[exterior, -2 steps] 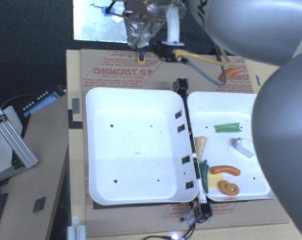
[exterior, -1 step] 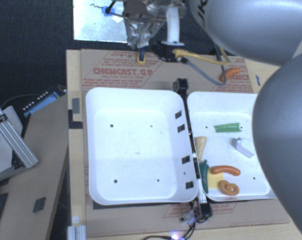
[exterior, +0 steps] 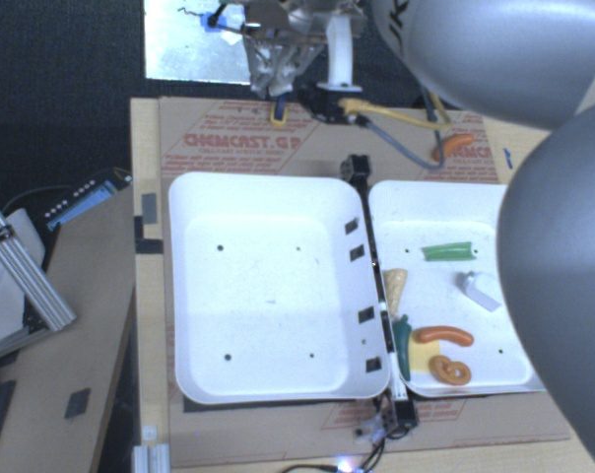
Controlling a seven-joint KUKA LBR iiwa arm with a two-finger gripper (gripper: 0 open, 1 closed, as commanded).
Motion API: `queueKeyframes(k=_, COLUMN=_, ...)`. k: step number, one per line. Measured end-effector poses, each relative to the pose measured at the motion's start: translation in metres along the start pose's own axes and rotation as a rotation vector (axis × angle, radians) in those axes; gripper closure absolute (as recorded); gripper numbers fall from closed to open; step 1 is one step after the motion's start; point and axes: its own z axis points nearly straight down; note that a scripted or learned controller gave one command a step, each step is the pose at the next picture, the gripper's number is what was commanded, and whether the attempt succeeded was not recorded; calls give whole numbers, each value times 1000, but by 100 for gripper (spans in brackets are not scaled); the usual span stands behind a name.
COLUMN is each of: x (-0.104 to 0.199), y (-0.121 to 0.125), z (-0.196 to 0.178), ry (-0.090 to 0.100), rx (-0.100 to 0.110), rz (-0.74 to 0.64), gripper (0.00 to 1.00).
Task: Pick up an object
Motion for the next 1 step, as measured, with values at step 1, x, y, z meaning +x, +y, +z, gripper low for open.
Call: queueKeyframes(k=1, x=0, y=0, z=9, ry=0, rx=0, rz=0, gripper=100)
